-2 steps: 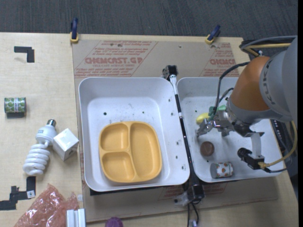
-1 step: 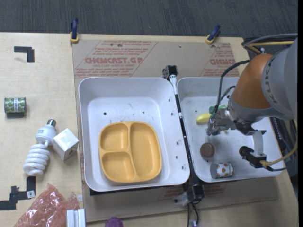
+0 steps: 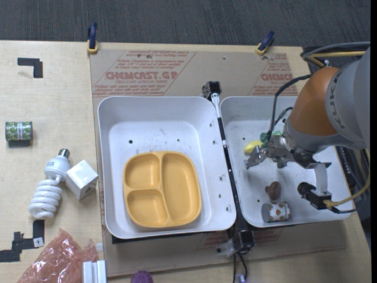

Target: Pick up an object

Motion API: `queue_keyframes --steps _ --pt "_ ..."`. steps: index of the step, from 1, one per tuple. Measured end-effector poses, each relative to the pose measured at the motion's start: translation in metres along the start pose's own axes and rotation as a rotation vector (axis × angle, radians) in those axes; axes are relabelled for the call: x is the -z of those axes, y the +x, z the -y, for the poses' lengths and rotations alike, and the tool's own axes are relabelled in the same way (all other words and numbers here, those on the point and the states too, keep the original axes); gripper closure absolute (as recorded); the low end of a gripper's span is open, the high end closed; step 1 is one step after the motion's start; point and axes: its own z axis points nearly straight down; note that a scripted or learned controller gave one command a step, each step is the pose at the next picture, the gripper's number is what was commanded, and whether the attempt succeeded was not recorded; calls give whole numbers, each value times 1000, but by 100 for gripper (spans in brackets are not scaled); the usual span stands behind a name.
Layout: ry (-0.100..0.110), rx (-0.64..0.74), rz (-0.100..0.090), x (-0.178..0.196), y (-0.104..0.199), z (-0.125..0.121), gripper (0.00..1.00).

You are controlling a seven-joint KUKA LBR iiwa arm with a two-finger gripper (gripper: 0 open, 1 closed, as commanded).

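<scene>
Small brown rounded object [image 3: 273, 188] lying right of centre, untouched; metal two-finger gripper [image 3: 254, 156] just above-left, fingers' spread impossible to tell. Approach step; next: descend, align.

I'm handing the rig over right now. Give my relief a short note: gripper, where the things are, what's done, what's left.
Gripper: low in the right bin, next to a small yellow object; grasp unclear, treat as not confirmed.
Right bin also holds a brown piece and a small can-like item near the front wall.
Left bin: a yellow divided plate.
Done: arm is down at the object.
Left: confirm a grasp and lift.
</scene>
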Motion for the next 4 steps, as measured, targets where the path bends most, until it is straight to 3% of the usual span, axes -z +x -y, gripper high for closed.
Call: queue_keyframes --steps 1,2,3,4 --pt "2 -1 -1 -10 1 41 0" --pt "-1 -2 0 0 1 39 100" --pt "1 3 0 1 -6 -33 100" --pt "1 3 0 1 -6 -33 0"
